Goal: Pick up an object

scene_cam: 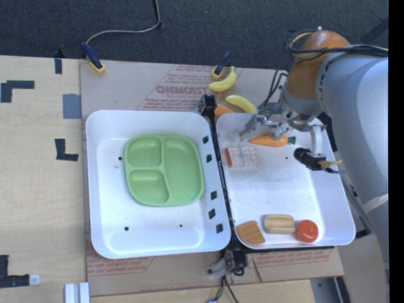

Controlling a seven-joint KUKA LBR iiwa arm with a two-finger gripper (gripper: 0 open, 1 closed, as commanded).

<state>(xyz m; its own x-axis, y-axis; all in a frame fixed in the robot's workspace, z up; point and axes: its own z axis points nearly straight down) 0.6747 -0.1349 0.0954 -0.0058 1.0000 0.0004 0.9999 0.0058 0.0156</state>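
In the right bin (328, 213), at about 12 o'clock of its floor, the gripper (268, 126) is down low near the far wall, right over the carrot (270, 141). Arm (353, 106) comes in from 3 o'clock, orange band (315, 46) up at 1 o'clock.

Claw state: can't tell from here. The wrist hardware and cables cover the tips, and I can't see whether the carrot is actually between them. Gripper looks touching or just above its top side, no more than that.

Step, my read: reach/approach on the carrot, grasp not confirmed. Carrot lies flat on the bin floor, long axis running 9 to 3 o'clock.

Other stuff in that bin: clear packet (241, 157) just at 8 o'clock of the carrot, close to the divider. Along the near edge at 6 o'clock: bread slice (250, 232), roll (278, 223), tomato (307, 231), in a row, well apart from the gripper. Two bananas (232, 92) sit on the far rim at 11 o'clock, just beside the work point.

Left bin (101, 188) holds the green tray (164, 170), not involved.

Next move calls for: close across the carrot's narrow width, not along it. Then lift straight up and check it comes off the floor. Risk: tapered, smooth shape may squirt out sideways; bin wall and bananas crowd the 12 o'clock side.
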